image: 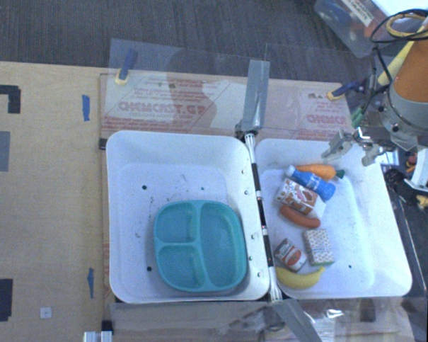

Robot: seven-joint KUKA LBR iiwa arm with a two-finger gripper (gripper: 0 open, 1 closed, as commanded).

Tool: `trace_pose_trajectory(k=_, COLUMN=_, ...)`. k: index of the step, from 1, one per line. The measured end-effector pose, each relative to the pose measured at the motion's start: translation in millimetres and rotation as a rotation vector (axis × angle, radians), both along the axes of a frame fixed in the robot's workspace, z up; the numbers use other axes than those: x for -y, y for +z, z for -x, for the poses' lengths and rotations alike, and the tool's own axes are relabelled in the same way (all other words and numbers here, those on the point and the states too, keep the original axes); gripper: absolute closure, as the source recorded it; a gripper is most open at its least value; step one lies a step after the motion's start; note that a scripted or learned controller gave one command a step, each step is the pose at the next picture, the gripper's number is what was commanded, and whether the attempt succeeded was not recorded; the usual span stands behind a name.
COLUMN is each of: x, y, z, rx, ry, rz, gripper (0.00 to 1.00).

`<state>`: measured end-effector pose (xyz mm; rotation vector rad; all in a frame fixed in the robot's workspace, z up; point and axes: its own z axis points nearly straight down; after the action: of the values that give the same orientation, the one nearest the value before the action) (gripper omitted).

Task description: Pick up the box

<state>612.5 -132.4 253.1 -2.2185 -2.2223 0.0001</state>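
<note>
We see the tool (354, 146) poised above the far edge of the right bin (390, 263), its two fingers spread apart and holding nothing. The box (296, 195), a small printed carton, lies flat in that bin's middle, touching a blue bottle (314, 182) and a red sausage (300, 217) (an orange carrot (317, 169) sits just behind). We judge it light, stiff-walled cardboard, smooth but not slippery; its free long sides offer the best hold. Nearby lie a speckled block (318, 246), a small can (289, 254) and a yellow banana (298, 277). The left bin (129, 163) carries a teal plastic divided tray (199, 245).
</note>
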Motion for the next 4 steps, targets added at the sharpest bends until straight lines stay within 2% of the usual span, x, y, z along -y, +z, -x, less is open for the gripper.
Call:
trace_pose_trajectory(k=1, x=-8.9, y=-111.8, z=9.3, rx=-0.001, ry=0.077, rz=0.001, gripper=0.00)
trace_pose_trajectory(k=2, x=-20.7, y=-166.2, z=-42.8, rx=0.001, ry=-0.133, rz=0.003, gripper=0.00)
trace_pose_trajectory(k=3, x=-15.5, y=-165.2, z=5.9, rx=0.005, ry=0.165, rz=0.000, gripper=0.00)
trace_pose_trajectory(k=4, x=-32.3, y=-164.7, z=67.1, rx=0.008, ry=0.221, rz=0.001, gripper=0.00)
